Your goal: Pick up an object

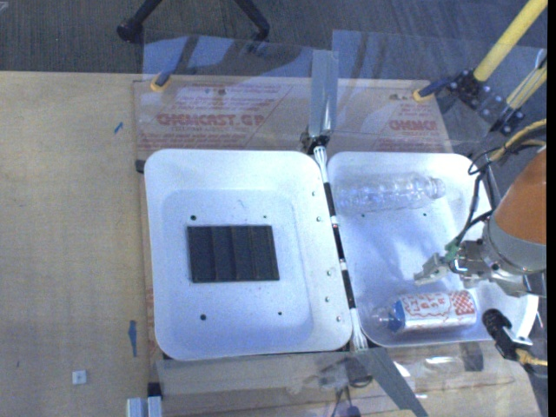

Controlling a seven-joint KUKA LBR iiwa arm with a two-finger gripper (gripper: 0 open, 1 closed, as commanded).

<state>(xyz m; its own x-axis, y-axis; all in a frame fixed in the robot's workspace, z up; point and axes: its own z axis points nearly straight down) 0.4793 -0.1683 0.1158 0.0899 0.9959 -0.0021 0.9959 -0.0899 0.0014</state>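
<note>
The end effector (432, 270) hangs over the right bin (380, 241), reaching in from that bin's right edge, with the grey arm (521, 224) and its orange band behind it at the right side of the view. Whether it is spread or pressed together I cannot tell (the metal tip is small and partly blurred against the white floor of the bin). Nothing is visibly pinched in it.

Just below the tip, along the front edge of the right bin, lies a tube (432, 311) on its side, white with red lettering, a red-checked end toward the right and a dark blue cap toward the left. The tip is near the tube but appears apart from it.

Along the back edge of the same bin lies a clear plastic bottle (391, 193), also on its side, stretching from left to right and well apart from the tube.

The left bin (165, 259) sits beside the right one, their inner edges touching down the middle. In its centre lies a flat dark rectangular pad (233, 253) with ribbed strips.

Both bins rest on the wooden surface (69, 233), and a sheet of clear plastic with red print (208, 118) lies behind them at the back edge.
</note>
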